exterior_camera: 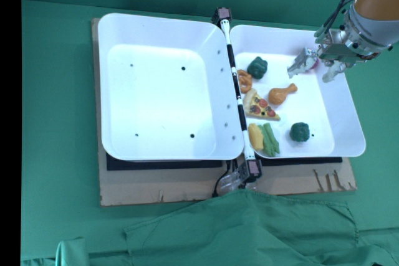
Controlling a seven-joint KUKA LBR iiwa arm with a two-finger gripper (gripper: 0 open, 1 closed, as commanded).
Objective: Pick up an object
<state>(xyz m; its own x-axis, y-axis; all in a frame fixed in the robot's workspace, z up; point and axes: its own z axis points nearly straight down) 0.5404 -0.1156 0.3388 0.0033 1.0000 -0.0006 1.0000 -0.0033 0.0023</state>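
Gripper (316, 66) hangs over the far right part of the right bin (341, 110), fingers spread apart, nothing between them. In that bin: drumstick (282, 94) just below the gripper, two broccoli pieces (257, 66) (300, 131), pretzel (244, 80), pizza slice (259, 106), corn (255, 136) beside green beans (270, 137).

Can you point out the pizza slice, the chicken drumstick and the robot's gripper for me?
pizza slice (260, 106): camera view, on its topping.
chicken drumstick (281, 94): camera view, on its meaty end.
gripper (317, 68): camera view, between its fingertips.
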